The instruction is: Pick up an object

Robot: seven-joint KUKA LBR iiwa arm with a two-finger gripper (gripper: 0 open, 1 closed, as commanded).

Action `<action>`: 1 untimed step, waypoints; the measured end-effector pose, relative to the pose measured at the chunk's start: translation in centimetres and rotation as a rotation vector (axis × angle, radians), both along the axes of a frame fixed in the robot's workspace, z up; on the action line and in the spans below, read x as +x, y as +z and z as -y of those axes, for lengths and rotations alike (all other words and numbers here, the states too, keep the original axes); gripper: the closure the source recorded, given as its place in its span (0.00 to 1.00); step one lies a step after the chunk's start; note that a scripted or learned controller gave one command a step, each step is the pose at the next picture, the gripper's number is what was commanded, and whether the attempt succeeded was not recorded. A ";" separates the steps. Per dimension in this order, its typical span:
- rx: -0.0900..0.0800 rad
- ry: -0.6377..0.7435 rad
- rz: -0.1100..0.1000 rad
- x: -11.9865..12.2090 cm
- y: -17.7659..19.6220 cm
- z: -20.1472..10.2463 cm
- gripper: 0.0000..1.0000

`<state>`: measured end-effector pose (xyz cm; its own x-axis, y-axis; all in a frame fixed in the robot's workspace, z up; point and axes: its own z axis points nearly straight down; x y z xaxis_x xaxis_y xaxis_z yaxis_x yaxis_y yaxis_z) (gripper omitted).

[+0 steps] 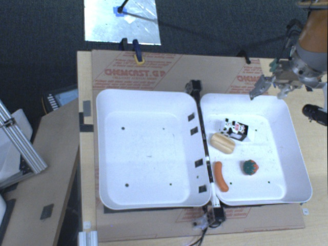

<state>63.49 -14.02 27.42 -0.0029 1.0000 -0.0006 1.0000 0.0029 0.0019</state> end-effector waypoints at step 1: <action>0.000 0.003 0.004 0.1 1.1 0.0 1.00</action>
